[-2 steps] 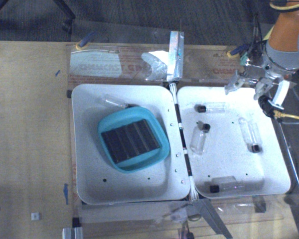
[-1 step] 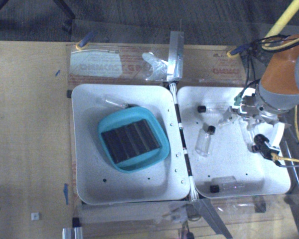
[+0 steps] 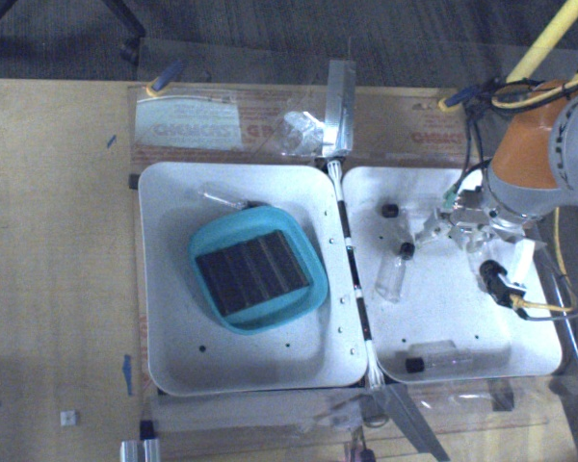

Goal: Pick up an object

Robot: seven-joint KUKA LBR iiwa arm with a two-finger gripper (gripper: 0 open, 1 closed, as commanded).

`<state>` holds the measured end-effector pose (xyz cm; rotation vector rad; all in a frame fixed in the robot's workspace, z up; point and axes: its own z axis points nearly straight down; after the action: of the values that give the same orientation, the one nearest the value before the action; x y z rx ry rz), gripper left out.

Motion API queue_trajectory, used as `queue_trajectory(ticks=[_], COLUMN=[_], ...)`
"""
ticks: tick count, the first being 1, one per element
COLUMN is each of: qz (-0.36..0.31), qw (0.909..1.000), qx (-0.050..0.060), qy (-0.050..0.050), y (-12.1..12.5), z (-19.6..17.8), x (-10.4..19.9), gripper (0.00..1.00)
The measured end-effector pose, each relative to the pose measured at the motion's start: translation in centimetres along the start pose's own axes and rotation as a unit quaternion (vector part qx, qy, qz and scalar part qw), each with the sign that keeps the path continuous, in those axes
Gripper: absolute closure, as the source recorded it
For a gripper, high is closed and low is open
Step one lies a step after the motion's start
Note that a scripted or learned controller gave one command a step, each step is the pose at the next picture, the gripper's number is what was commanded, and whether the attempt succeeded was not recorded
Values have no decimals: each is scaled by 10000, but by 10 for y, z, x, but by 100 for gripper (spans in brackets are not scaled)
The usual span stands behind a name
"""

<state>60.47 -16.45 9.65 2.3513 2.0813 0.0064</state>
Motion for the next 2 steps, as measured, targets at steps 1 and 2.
queue_trajectory(ticks=[1, 2], qz=[-118, -101], qw=[9999, 9999], qx=[-10, 4], qy=[18, -1], y=[31, 35], z=[8, 9], x=[-35, 34], gripper=[0, 0])
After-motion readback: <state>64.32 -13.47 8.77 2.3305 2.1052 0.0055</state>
